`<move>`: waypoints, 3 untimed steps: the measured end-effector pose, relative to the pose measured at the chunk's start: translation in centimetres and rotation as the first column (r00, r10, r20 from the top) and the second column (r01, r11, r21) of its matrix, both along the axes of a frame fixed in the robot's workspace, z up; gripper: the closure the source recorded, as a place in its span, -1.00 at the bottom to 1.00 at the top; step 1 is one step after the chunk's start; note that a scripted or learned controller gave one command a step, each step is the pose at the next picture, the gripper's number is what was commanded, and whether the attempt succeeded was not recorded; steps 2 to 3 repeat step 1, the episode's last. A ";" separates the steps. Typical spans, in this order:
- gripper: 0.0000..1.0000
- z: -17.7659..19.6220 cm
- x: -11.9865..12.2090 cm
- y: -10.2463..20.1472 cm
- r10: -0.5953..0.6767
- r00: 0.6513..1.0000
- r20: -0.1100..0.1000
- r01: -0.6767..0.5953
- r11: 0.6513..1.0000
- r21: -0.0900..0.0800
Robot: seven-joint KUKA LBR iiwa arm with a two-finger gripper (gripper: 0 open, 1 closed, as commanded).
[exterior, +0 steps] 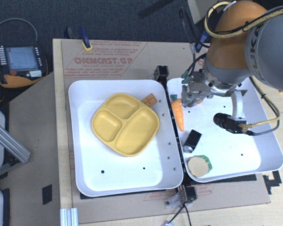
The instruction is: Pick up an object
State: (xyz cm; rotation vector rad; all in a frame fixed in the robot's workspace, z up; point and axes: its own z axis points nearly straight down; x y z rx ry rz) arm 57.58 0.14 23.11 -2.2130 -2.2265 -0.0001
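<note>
Carrot (pixel 178 115) lies just below the arm's (pixel 236 36) down-pointed wrist.

The grey arm (pixel 259 36) reached in from the right, its orange band (pixel 231 32) bulking above the wrist. The gripper (pixel 192 97) pointed down over the right bin's (pixel 269 149) upper left corner, beside the carrot (pixel 178 115).

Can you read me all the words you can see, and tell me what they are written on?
"CHEMCAST GP", as best I can read it, in big red letters on the brown board behind the left bin.
Smaller red lines above and below it on the board: too blurred to read.
Screen of the handheld pendant at far left: too small to read.
</note>
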 end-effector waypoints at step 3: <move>1.00 0.6 0.9 5.3 0.000 1.000 0.005 0.000 1.000 -0.001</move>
